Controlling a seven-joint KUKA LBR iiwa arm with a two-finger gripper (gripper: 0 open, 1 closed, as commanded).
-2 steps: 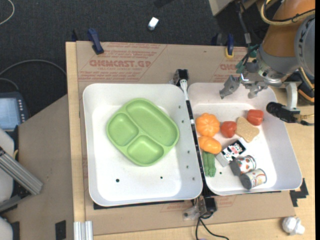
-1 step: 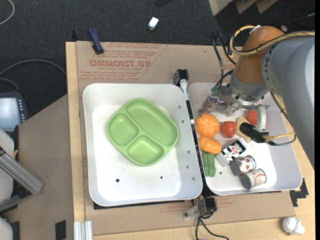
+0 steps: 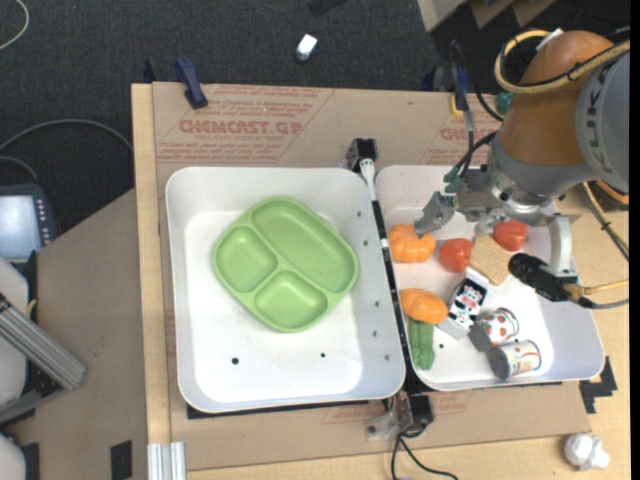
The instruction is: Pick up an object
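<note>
- Two bins side by side. Left bin (image 3: 200, 368) holds one green tray (image 3: 285, 263), three compartments, lying flat near the middle; likely the drop side, since nothing loose lies there.
- Right bin (image 3: 575, 353) holds the clutter, so picking should happen here: orange piece (image 3: 410, 245) by the divider, second orange piece (image 3: 424, 306) below it, red piece (image 3: 455, 254), another red piece (image 3: 511, 234), tan block (image 3: 487, 259), green pod (image 3: 422, 346) along the near-left wall, small printed box (image 3: 466, 303), can (image 3: 519, 356) with a grey item (image 3: 487, 336) touching it.
- Arm (image 3: 560, 98) reaches in from the right, wrist over the far half of the right bin.
- Gripper (image 3: 470, 213) hangs low above the red piece and tan block; upper orange piece just to its left.
- Jaws: cannot tell whether spread or closed; nothing seen between them.
- Judgement: likeliest target is the red piece or the tan block, both just beside the gripper. Items crowd together, so a clean single grasp looks doubtful.
</note>
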